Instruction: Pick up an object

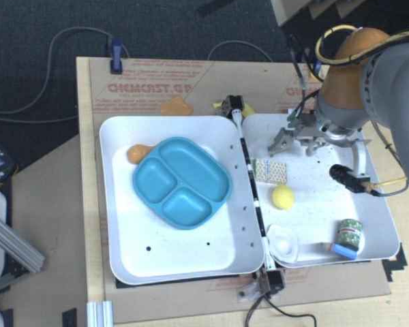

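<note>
Several candidates sit at 6 o'clock of the gripper (294, 139), whose jaws hang open on nothing: the yellow ball (282, 197) may roll away, and the patterned card (270, 172) lies too flat

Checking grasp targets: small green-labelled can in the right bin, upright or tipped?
Tipped. The can lies on its side near the right bin's front right corner, label facing up, next to a small blue object.
</note>
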Controlling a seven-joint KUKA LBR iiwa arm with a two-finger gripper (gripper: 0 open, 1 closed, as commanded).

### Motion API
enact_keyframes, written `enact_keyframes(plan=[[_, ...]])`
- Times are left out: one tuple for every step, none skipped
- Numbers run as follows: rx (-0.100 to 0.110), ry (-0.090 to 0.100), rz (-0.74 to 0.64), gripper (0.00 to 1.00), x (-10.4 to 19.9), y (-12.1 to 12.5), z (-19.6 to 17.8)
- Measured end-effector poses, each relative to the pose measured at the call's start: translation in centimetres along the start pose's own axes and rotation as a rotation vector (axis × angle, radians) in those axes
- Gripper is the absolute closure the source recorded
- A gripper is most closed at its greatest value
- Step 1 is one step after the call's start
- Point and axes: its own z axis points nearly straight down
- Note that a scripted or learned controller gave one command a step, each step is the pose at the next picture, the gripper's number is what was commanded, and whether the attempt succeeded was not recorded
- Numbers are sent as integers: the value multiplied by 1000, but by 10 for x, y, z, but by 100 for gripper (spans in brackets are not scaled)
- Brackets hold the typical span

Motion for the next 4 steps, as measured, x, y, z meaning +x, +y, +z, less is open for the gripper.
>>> enact_keyframes(plan=[[-9, -12, 15, 0, -96, 7, 19], [-8, -9, 12, 0, -109, -58, -40], [-9, -1, -4, 0, 15, 13, 26], [-11, -8, 7, 0, -3, 34, 27]])
